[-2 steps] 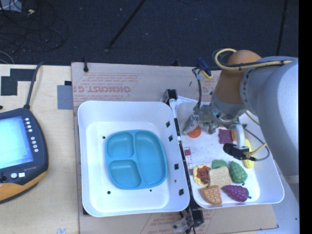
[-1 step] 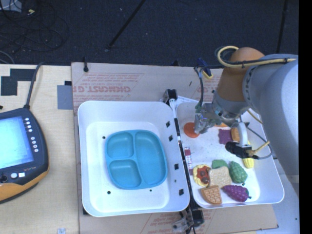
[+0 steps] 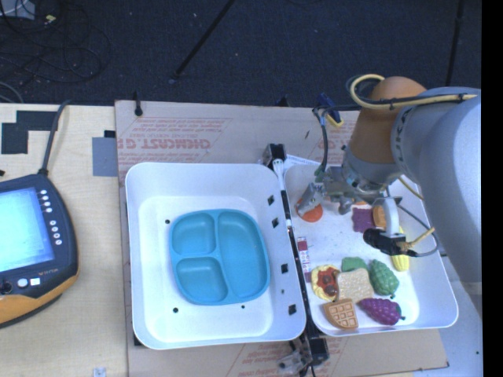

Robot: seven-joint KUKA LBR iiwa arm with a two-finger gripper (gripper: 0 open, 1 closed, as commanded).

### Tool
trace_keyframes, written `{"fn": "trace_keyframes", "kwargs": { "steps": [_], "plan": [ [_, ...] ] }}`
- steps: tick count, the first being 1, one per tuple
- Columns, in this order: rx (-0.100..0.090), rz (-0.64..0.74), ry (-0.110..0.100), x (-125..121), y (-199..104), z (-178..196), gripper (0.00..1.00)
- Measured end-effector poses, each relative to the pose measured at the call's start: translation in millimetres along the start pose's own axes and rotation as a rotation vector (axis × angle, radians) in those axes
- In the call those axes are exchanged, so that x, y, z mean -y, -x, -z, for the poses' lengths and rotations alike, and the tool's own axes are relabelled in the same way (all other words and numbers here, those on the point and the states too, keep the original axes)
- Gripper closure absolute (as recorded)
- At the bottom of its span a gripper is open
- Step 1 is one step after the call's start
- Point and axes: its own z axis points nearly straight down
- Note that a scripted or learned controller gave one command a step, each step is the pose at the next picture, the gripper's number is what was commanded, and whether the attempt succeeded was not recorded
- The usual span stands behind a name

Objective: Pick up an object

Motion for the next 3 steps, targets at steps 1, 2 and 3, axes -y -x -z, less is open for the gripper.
{"fn": "trace_keyframes", "kwargs": {
  "steps": [1,2,3],
  "plan": [
    [0.000,-0.002,0.003,-0.2,-10.9,-10.7,0.00],
    [0.000,-0.008,-0.002,79.3,13.8,-5.7,0.00],
    [0.003,-0.001,0.012,-3.7,36.7,-9.4,0.00]
  ]
}}
